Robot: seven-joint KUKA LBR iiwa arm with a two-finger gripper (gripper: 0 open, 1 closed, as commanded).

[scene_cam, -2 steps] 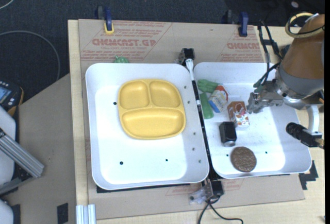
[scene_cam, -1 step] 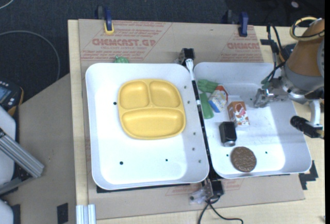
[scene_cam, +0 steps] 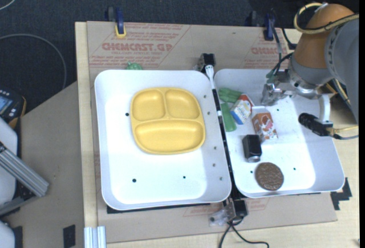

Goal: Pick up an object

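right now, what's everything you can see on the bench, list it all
divided plate: 1, yellow, three compartments, in the left bin
left bin: 1, white, shallow
right bin: 1, white, shallow, beside the left bin
green item: 1, green, right bin by its left wall
small packet: 1, white and red, next to the green item
snack packet: 1, red-brown and white, middle of right bin
black block: 1, black, below the packets
round disc: 1, brown, front of right bin
clamps: 2, blue and yellow, back edge of board
arm: 1, grey and orange, from the right
gripper: 1, metal, over back of right bin
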